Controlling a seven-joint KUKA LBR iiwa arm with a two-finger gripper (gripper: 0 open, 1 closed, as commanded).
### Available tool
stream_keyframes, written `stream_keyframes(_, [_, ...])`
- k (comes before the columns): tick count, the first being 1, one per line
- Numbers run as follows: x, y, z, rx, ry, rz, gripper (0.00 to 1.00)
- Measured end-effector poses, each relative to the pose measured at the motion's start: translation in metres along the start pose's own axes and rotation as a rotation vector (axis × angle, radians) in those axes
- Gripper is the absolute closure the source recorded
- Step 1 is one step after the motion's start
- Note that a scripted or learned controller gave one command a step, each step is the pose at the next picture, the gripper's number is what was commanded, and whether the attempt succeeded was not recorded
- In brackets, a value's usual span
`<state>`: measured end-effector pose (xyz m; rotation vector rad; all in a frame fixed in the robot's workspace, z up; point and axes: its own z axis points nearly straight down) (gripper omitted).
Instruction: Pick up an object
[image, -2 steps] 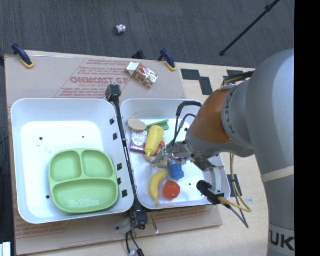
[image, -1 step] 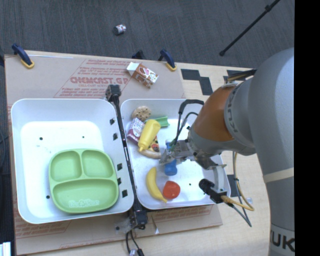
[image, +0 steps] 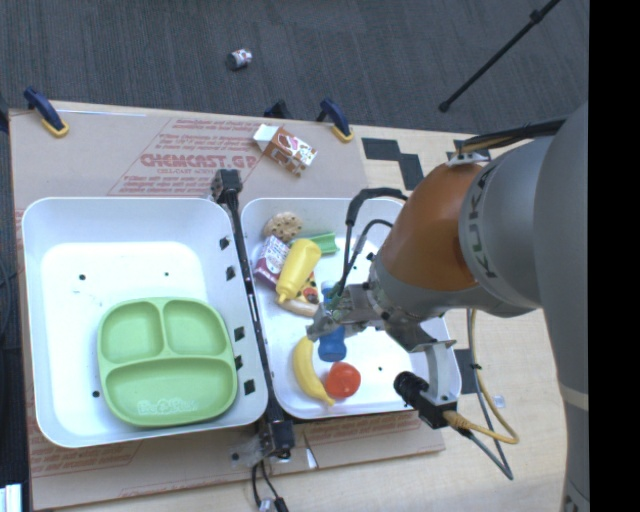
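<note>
The grey arm with the orange band (image: 440, 235) is observed reaching in from the right, with its wrist lowered over the right-hand shallow white bin (image: 440, 385). The two-finger gripper (image: 330, 322) is located at the middle of that bin, directly above a cluster of small items. Whether anything is clamped cannot be told, since the wrist housing covers most of the tool.

No single target is named by the task; the candidates are all found in the right-hand bin. A small blue plastic object (image: 331, 347) is noted just below the gripper, nearly touching it. A round red ball-like fruit (image: 343, 380) lies just beyond it, toward the near wall. A yellow toy banana (image: 309, 372) is placed to the lower left, its long axis running roughly from the bin's centre toward the near wall. A yellow plastic squeeze bottle (image: 297, 268) lies to the upper left, its long axis tilted from upper right to lower left, beside a green stick-shaped piece (image: 318, 241) and a speckled cookie (image: 284, 225).

The blue object is judged the nearest candidate, lying almost straight beneath the tool; only a short descent would be required. Crowding from the red fruit and banana is assessed as a risk of a misplaced closure.

The left-hand white bin (image: 60, 230) holds a green divided plastic tray (image: 166, 365), well apart from the gripper.
</note>
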<state>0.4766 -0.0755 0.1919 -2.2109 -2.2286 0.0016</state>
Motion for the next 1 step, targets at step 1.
stream_keyframes(1, [-0.0001, 0.001, -0.01, 0.0, 0.0, -0.005, 1.0])
